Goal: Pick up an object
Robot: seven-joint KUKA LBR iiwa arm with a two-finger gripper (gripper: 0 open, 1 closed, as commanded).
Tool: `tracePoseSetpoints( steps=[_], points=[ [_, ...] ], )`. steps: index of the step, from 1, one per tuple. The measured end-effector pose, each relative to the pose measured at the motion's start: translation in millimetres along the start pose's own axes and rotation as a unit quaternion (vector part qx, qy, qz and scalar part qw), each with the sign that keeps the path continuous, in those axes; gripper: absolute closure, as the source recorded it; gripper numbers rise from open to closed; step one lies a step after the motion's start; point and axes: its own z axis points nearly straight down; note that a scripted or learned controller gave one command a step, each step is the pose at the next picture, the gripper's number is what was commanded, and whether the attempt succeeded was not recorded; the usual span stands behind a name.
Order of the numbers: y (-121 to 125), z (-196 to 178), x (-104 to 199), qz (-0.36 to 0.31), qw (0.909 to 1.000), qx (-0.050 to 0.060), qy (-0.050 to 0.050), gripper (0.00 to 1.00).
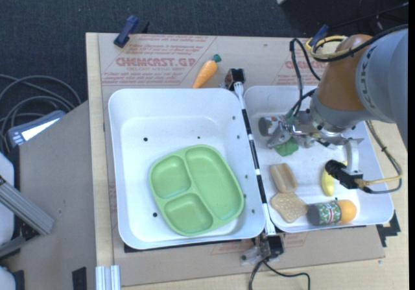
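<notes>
Green object sits right of centre in the right bin. Our gripper hovers touching it; whether its fingers are spread we cannot tell.

Arm enters from the right, grey link uppermost, orange band just above the wrist. Wrist angled down and toward the left. Gripper low, pointing left, metal fingers partly blurred; finger spacing cannot be made out at this resolution.
</notes>
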Motion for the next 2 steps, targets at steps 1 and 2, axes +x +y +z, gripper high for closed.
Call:
tracePoseSetpoints(
  steps=[1, 2],
  points=[
    [0.5, -10.2, -0.4, 0.001, 1.0000, -0.001, -0.001, 1.00],
    [-24.5, -120.2, 69.1, 0.000, 1.0000, -0.002, 0.000, 1.00]
  ],
)
